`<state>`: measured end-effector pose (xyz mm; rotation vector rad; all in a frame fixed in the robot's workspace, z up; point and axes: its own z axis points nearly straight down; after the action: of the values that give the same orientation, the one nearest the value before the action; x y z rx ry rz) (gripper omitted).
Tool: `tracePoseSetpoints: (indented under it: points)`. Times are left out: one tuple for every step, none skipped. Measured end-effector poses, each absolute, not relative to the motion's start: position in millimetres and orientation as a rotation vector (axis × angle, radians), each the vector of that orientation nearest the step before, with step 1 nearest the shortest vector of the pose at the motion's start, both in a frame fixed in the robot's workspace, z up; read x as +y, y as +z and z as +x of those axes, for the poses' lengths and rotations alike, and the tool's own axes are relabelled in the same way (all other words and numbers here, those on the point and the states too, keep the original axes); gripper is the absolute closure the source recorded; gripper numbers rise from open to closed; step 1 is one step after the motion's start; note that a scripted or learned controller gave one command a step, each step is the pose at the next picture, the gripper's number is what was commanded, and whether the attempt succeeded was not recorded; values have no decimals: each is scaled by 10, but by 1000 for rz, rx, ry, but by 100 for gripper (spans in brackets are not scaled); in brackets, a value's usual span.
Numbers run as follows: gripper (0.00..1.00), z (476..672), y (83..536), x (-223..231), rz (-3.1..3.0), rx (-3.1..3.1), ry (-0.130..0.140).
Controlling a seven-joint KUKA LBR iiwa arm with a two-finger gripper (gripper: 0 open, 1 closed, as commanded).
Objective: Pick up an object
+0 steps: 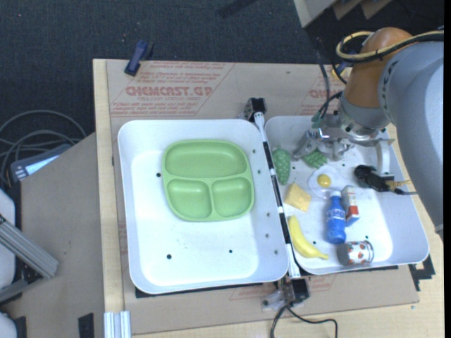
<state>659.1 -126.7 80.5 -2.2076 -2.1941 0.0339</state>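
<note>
Two white bins [141,189] on cardboard-topped bench [211,90]

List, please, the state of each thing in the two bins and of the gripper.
Green tray: flat in the left bin, compartments bare.
Banana: lying in the right bin.
Blue bottle: lying on its side.
Cheese wedge: lying flat.
Green grapes: resting by the divider.
Gripper: low over the right bin, nothing seen held.

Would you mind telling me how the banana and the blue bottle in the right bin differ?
The banana is yellow and curved, while the blue bottle is straight with a white cap. The banana lies by the bin's left wall; the bottle lies nearer the middle. Both lie flat in the right bin.
</note>
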Motion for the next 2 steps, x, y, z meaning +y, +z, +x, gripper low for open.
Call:
tracePoseSetpoints:
  points:
    - [0,6236,1138,-1524,-2221,-2221,1]
    - [0,5522,842,-1100,-2221,-2221,1]
